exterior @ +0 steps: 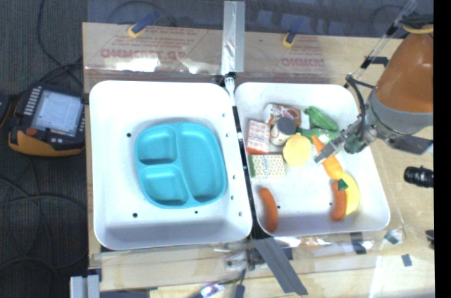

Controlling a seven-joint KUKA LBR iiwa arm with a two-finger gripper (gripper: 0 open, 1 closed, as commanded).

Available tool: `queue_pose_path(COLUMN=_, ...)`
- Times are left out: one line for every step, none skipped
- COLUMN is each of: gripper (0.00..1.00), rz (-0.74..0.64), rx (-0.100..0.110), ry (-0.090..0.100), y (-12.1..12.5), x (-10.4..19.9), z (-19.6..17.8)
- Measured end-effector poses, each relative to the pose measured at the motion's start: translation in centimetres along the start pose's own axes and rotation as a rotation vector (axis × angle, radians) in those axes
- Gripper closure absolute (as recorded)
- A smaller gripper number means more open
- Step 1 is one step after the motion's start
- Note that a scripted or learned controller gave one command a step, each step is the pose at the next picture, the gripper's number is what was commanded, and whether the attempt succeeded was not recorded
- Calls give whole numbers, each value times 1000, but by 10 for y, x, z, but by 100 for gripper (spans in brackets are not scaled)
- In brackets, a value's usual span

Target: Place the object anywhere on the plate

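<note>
A blue divided plate (180, 163) lies in the left white bin (113, 219) with nothing on it. The right bin (366, 219) holds toy food: a yellow round fruit (297, 151), a green vegetable (321, 119), an orange carrot-like piece (332, 166), a banana (350, 192), a sausage (268, 208), small boxes (258, 136) and a dark can (286, 126). My gripper (330, 151) reaches in from the right and hangs low over the orange piece, just right of the yellow fruit. Nothing is visibly held between its fingers.
A second sausage (339, 207) lies by the banana near the right bin's front wall. A patterned box (268, 167) sits beside the divider between the bins. A handheld pendant (49, 120) rests on the floor to the left, with cables around it.
</note>
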State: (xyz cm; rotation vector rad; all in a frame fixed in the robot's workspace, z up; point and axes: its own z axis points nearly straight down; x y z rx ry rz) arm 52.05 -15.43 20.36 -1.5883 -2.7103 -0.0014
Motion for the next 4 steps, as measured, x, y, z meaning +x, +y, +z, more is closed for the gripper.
queue_pose_path(gripper=100, rz=-237, rx=1, ry=0, y=71, x=27, z=16)
queue_pose_path(gripper=100, rz=-357, rx=2, ry=-1, y=113, x=72, z=21)
queue_pose_path(gripper=100, rz=-377, rx=1, ry=1, y=130, x=153, z=20)
queue_pose_path(gripper=0, rz=-376, rx=1, ry=1, y=130, x=153, z=20)
